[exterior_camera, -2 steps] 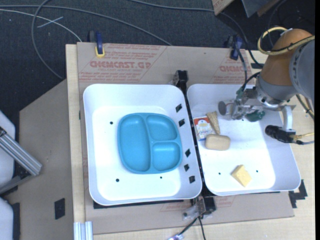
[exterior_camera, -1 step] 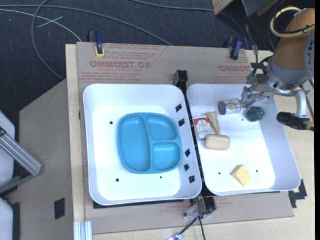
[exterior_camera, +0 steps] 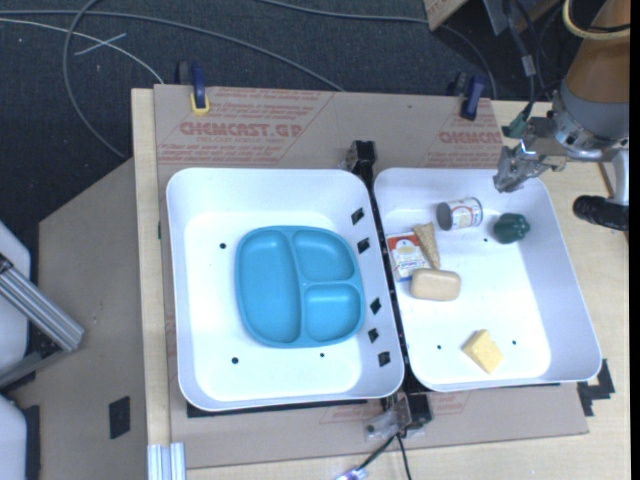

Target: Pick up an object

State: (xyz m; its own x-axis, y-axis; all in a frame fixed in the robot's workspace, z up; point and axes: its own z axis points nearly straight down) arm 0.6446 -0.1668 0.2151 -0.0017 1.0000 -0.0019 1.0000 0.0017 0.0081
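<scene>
We found the gripper (exterior_camera: 512,171) poised over the far edge of the right bin (exterior_camera: 560,268); whether its fingers were apart or together we could not tell. Nearest it lay a dark green rounded object (exterior_camera: 511,228), with a small white jar (exterior_camera: 460,213) on its side beside that. A blue divided plate (exterior_camera: 299,285) occupied the left bin (exterior_camera: 200,268).

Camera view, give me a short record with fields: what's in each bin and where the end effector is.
left bin: blue divided plate
right bin: small jar on its side, dark green object, red and white packet, beige oval block, yellow block
end effector: above the right bin's far edge, near the dark green object
held: nothing seen between its fingers
</scene>
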